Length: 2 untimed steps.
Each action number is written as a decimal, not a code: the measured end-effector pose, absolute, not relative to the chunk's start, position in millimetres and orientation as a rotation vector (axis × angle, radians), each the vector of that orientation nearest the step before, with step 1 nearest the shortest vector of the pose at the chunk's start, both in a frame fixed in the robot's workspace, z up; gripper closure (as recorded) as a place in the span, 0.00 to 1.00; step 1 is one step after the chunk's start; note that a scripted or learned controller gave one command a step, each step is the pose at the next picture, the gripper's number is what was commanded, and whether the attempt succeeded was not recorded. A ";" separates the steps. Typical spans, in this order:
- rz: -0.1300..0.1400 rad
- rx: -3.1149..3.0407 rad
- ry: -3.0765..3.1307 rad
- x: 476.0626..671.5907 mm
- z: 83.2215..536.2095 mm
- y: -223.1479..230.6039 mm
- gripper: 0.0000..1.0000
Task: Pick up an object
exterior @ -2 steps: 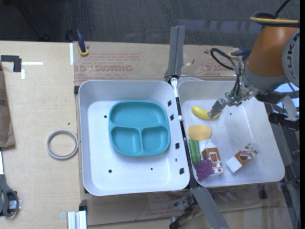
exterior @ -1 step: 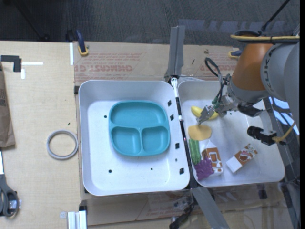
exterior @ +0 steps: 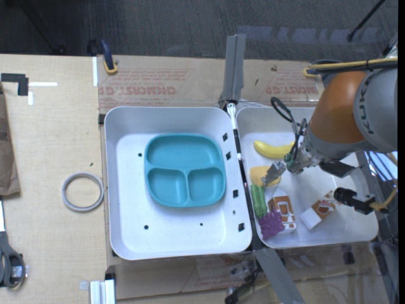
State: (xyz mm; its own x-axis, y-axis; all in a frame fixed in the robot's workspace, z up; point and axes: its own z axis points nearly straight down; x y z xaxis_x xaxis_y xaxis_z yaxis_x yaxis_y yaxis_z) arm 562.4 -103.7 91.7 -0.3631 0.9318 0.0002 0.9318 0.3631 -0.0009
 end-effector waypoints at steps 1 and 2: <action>0.000 -1.481 -2.774 626.0 92.5 -110.4 0.00; 0.010 -1.182 -2.902 656.6 91.4 -114.2 0.00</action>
